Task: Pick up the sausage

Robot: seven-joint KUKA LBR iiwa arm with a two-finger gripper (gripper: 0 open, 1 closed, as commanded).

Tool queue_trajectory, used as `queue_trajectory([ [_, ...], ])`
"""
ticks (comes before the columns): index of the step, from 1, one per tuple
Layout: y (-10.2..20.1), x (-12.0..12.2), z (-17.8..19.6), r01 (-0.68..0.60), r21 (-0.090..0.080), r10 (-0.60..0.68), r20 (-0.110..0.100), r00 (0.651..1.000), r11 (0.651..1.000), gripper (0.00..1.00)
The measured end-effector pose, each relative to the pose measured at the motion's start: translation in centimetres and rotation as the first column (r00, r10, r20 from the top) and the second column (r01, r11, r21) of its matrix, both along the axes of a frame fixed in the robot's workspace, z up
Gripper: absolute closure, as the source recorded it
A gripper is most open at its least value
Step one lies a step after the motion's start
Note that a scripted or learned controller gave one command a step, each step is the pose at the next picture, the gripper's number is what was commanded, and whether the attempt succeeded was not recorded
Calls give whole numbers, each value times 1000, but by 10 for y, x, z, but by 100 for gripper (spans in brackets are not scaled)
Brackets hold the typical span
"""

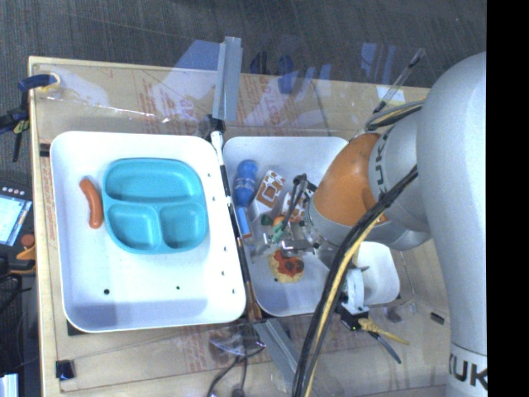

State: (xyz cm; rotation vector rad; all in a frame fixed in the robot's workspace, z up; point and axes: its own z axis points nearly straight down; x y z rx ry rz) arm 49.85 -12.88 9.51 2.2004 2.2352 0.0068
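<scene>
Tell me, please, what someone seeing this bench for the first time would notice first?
Most likely the large grey arm with its orange band, reaching in from the right over the right bin, where its gripper hangs among a clutter of small items, including a blue bottle. Next, the turquoise divided tray in the left bin, with the orange sausage lying just left of it.

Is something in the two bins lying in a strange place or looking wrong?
The sausage lies in the left bin, beside the blue tray and not in a compartment. The gripper is in the right bin, among the clutter, far from it.
</scene>
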Motion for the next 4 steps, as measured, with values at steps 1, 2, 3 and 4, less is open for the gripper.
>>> queue_trajectory([
  [1, -2, 0, 10, -2, -3, 2, 0, 1000, 1000, 100],
  [2, -2, 0, 10, -3, -3, 3, 0, 1000, 1000, 0],
  [3, -54, 105, -5, 84, 2, -84, -13, 996, 996, 0],
  [4, -51, 105, 3, 74, 2, -74, -18, 997, 997, 100],
])
